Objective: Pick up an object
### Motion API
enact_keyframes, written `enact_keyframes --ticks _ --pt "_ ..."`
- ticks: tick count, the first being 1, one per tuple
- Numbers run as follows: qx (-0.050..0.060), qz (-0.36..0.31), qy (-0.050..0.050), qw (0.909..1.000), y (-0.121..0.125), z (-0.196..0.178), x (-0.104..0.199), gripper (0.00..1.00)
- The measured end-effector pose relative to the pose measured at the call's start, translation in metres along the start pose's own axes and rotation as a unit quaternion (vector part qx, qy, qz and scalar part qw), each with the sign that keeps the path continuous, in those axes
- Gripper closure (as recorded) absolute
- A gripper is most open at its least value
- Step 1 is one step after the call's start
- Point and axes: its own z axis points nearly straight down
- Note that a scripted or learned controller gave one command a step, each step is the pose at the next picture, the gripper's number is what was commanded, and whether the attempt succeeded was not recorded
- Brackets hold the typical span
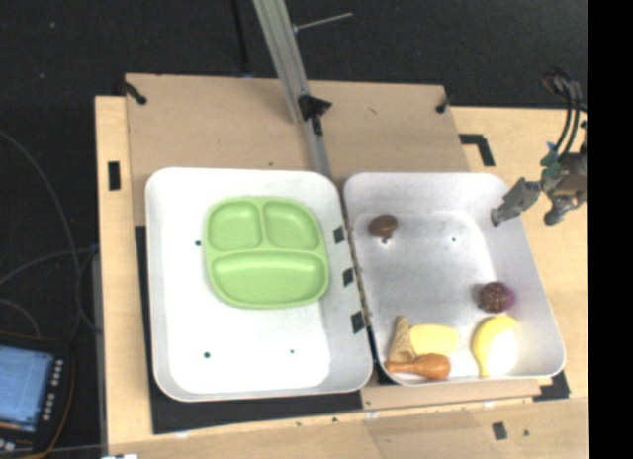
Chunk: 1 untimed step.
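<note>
Two shallow white bins are seen side by side on a tan bench (247, 121), viewed from above at a slant. The left bin (178, 348) holds a green divided plate (267, 251) w/ three compartments, set toward the bin's 12 o'clock side.

The right bin (445, 220) holds small items. A brown mushroom-like piece (383, 226) lies near the bin's 10 o'clock corner. A dark purple-brown round item (496, 297) sits at approx. 4 o'clock. At the 6 o'clock edge a cluster is found: a yellow banana-like item (496, 344) toward 5 o'clock, a pale yellow block (435, 337) beside it, a tan wedge (400, 336) just left of the block, and an orange carrot-like piece (425, 366) in front, touching or nearly touching the block.

The gripper (533, 202) is seen at the right bin's 2 o'clock corner, over the rim, well apart from every item. Its two fingers (509, 204) are spread apart w/ nothing between them.

A metal post (287, 61) is mounted at the bench's 12 o'clock side, betw. the bins. A tablet screen (28, 388) is seen at the picture's 8 o'clock corner.
</note>
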Motion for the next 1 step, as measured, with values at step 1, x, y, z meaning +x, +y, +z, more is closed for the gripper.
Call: enact_keyframes --ticks 1 --pt "0.000 0.000 0.000 1.0000 0.0000 0.0000 0.0000 0.00"
